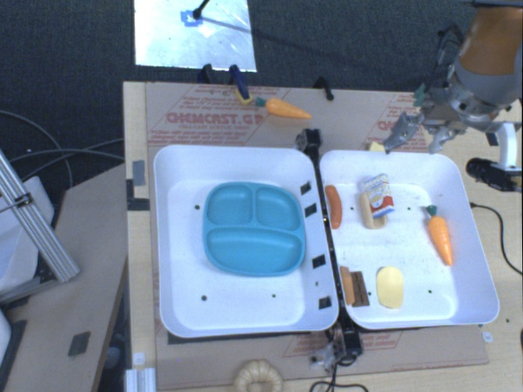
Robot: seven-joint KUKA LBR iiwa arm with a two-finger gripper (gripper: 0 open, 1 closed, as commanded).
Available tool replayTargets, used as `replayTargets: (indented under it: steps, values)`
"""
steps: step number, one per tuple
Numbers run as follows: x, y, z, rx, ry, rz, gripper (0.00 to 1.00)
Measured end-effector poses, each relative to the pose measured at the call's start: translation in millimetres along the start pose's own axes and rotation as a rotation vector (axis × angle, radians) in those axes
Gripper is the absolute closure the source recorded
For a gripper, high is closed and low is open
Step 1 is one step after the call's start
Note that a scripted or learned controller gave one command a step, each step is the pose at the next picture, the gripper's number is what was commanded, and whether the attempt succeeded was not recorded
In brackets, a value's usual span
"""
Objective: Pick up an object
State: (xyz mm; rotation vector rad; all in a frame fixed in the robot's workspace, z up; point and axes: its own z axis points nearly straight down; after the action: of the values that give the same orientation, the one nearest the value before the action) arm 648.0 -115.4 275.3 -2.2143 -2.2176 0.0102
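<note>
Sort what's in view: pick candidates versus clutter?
Job: gripper, open above the right bin; in that bin, carrot, sausage, small carton, yellow piece, brown block.

Lying about: blue plate in the left bin; second carrot on the cardboard behind.

Arm (pixel 490 35) at 2 o'clock: orange band w/ grey ring below it, grey metal wrist. Black cables loop off its 9 o'clock side. Small teal bit on wrist's 9 o'clock edge. Gripper (pixel 418 135) at the low end: two grey-silver fingers (pixel 398 133), blocky, dark at joints. No markings legible.
</note>
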Motion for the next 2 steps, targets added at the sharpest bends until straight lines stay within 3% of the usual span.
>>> replayTargets:
  steps: [1,2]
  values:
    - [0.2,1.6,-7.6,-0.012,-0.001,-0.002,0.0]
    - [6.0,9.1,38.9,-0.009,-0.001,-0.005,0.0]
